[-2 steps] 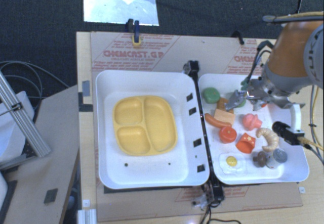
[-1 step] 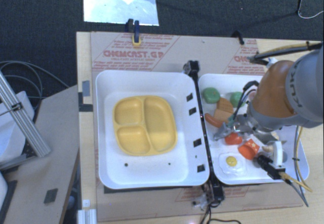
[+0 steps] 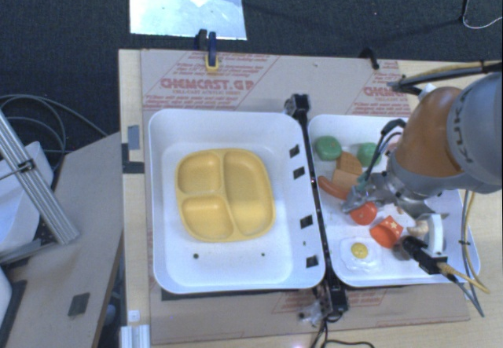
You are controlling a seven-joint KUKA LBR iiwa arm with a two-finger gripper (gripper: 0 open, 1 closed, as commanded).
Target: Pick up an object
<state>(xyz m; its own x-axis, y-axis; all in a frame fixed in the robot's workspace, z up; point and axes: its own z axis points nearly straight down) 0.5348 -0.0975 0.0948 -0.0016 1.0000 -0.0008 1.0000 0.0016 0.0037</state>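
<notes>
Camera view looks down at a slant on the table [image 3: 236,91], which bears two shallow white bins side by side. Everything below is placed against the yellow divided tray [image 3: 225,194], which lies flat in the middle of the left bin [image 3: 169,150], with three compartments showing.

Well to the right of the tray, past the divider between the bins, the right bin [image 3: 330,125] holds a cluster of small toy foods. Nearest the tray is a red chili-like piece [image 3: 331,187] lying at a slant. Farther right and toward the top sit a green rounded piece [image 3: 328,148], a tan wedge [image 3: 346,171] touching the chili, and another green piece [image 3: 366,153] partly hidden by the arm. Lower down lie a red round piece [image 3: 363,214], an orange-red block [image 3: 386,232] just beside it, and a fried egg [image 3: 360,252] close to the bin's near rim.

The grey arm with its orange band [image 3: 428,134] reaches in from the right above these pieces. The hand [image 3: 359,199] hangs low over the red round piece, right of the chili; whether its tips are apart or together I cannot tell, and no piece can be seen between them.
</notes>
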